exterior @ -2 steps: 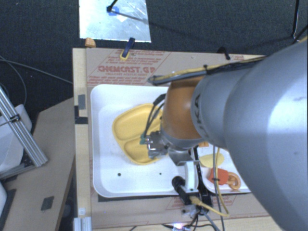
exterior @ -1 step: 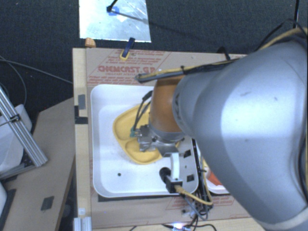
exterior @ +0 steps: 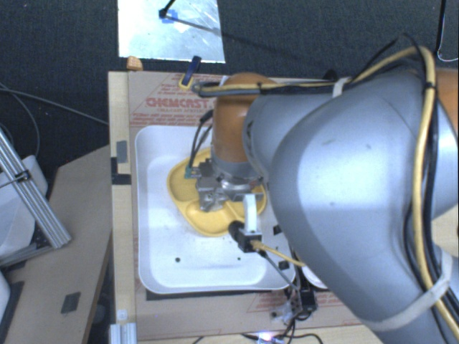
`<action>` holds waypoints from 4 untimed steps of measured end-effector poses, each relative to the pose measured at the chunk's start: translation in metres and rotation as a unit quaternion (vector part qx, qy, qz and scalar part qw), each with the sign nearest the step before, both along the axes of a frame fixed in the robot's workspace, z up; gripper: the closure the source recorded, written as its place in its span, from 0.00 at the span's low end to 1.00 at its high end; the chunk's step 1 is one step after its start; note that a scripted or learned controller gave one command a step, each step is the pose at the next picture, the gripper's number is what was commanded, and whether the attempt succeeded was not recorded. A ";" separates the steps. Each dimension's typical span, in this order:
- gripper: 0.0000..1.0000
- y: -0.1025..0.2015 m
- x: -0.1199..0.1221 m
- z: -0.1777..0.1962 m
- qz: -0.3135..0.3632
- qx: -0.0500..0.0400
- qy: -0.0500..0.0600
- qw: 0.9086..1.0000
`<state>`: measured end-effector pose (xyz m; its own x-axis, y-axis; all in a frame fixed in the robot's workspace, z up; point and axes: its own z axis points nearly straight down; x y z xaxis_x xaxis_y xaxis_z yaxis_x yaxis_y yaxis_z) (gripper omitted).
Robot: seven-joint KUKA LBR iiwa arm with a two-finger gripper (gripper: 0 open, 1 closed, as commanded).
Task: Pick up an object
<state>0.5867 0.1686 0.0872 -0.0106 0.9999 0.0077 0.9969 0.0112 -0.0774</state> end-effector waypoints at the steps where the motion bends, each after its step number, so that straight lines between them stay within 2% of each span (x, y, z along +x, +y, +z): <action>1: 1.00 0.042 -0.103 0.005 -0.002 -0.003 -0.040 0.999; 2: 1.00 0.048 -0.059 0.102 -0.003 -0.002 -0.044 0.999; 3: 1.00 0.068 -0.101 0.155 -0.002 -0.001 -0.040 0.999; 4: 1.00 0.054 -0.011 0.152 -0.006 -0.004 -0.042 0.999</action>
